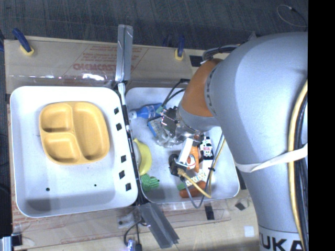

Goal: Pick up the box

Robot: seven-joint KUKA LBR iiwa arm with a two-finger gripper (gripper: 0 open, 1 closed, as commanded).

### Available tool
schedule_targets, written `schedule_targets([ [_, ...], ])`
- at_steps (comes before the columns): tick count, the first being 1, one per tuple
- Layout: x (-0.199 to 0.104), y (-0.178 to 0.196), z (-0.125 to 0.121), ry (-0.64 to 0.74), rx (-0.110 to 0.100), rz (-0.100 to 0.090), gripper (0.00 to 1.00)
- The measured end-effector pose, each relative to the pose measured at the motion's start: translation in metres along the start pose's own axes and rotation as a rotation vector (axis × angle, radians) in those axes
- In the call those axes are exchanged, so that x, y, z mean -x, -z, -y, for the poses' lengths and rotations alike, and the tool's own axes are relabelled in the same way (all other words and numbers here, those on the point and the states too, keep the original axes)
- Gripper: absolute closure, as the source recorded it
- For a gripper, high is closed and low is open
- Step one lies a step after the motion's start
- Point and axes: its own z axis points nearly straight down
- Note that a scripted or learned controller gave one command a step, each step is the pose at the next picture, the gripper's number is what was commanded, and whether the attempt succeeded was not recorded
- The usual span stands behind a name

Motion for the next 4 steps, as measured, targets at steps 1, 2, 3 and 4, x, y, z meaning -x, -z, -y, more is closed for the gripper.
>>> schedule_targets([
  [1,-0.003,0.0,-0.005,-0.447,0.002,-0.001,1.0],
  [2,-0.004,0.0,-0.005,-0.446,0.001,-0.001,0.0],
  [3,-0.016,0.0,-0.012,-0.834,0.0,-0.001,0.0],
  [4,-0.034,-0.006,-0.056,-0.774,-0.03,0.025,0.0],
])
